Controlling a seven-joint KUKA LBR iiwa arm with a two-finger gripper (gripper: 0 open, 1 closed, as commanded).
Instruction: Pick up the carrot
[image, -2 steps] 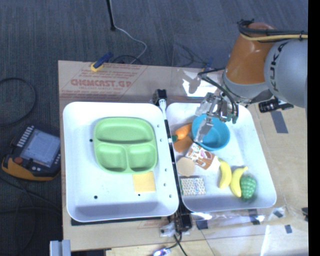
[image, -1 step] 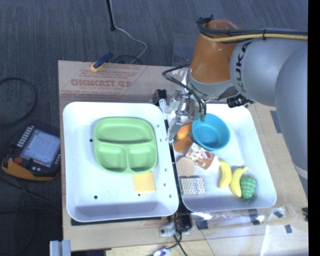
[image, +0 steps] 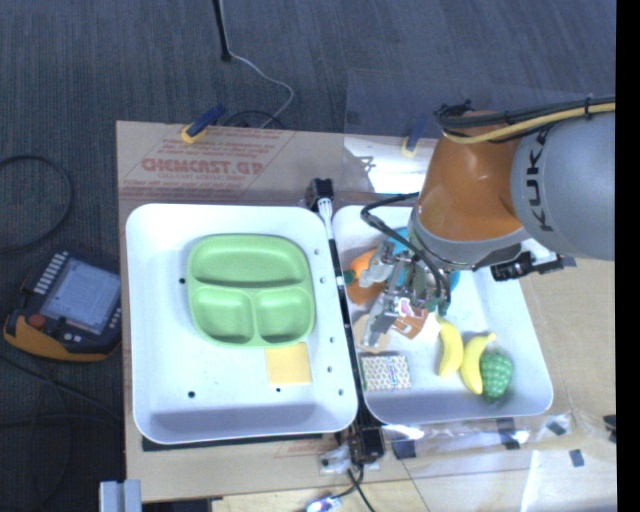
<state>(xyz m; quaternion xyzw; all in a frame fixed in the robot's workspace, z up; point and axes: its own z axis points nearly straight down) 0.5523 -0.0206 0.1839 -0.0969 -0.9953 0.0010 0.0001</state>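
Note:
The carrot (image: 361, 285) is an orange piece lying near the left wall of the right bin (image: 520, 330), partly covered by the gripper. My gripper (image: 388, 305) hangs low over the bin's left half, right beside and just over the carrot's right end. The grey arm with its orange band (image: 470, 190) reaches in from the right and hides the back of this bin. Whether the gripper touches the carrot is not visible.
Two yellow bananas (image: 452, 350) and a green bumpy fruit (image: 495, 372) lie at the right bin's front right. A patterned block (image: 385, 372) sits at its front left. The left bin (image: 160, 400) holds a green divided plate (image: 250, 287) and a yellow square (image: 288, 363).

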